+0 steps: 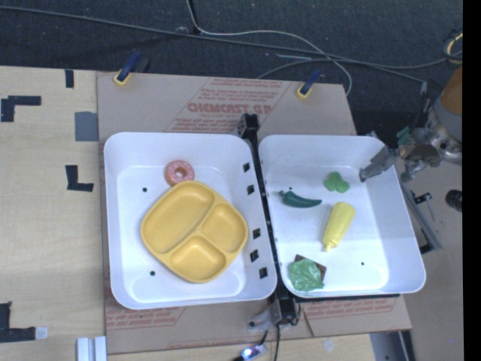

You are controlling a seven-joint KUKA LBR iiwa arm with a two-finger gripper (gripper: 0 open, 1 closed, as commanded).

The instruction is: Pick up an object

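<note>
- Camera view — the gripper (387, 164) hangs over the right bin's (391, 224) upper right rim, grasping nothing; its fingers seem spread apart, though they are small and blurred.
- Right bin: light green lump (336, 182), dark green pepper (299, 198), yellow corn (337, 225), green lettuce piece (307, 274) — all apart.
- Left bin (120, 224): yellow divided plate (194, 231), pink doughnut (179, 173) just beside it.

- I read this as a robotics lab, not a home or kitchen.
- My bench (45, 216) carries black tape marks and a cardboard sheet (225, 107) clamped down by yellow-and-blue clips (126, 69).
- Loose cables (248, 40) trail over dark carpet (316, 13).
- Two white bins (116, 201) hold plastic toy food (337, 225), not real food.
</note>
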